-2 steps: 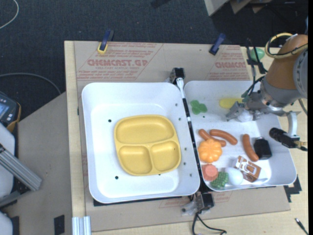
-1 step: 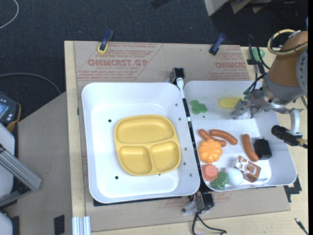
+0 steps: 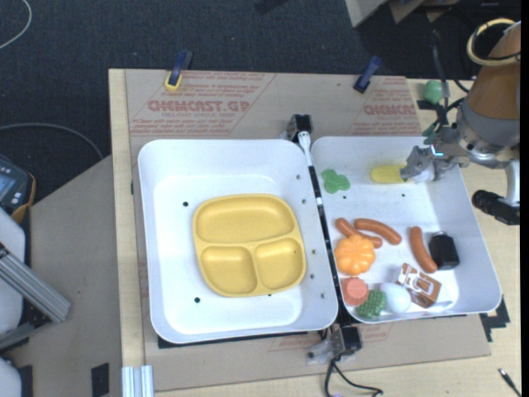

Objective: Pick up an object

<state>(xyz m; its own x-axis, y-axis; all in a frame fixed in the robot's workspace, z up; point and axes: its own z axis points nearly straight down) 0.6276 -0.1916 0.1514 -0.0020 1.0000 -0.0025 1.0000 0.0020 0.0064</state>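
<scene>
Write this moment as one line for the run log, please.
arm: over right white bin far side | tool: at flat yellow plastic piece | grasp: not confirmed | left bin: yellow three-compartment plastic tray

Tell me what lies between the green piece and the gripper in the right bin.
In the camera view, a yellow piece lies between the green piece and the gripper, right beside the gripper.

A single fixed camera looks down at a slant from above the front of the cardboard-covered bench (image 3: 248,98). It stands far enough back to take in both shallow white plastic bins (image 3: 165,246), dark carpet (image 3: 124,15) beyond, and the grey-and-orange robot arm (image 3: 496,98) entering at right.
</scene>
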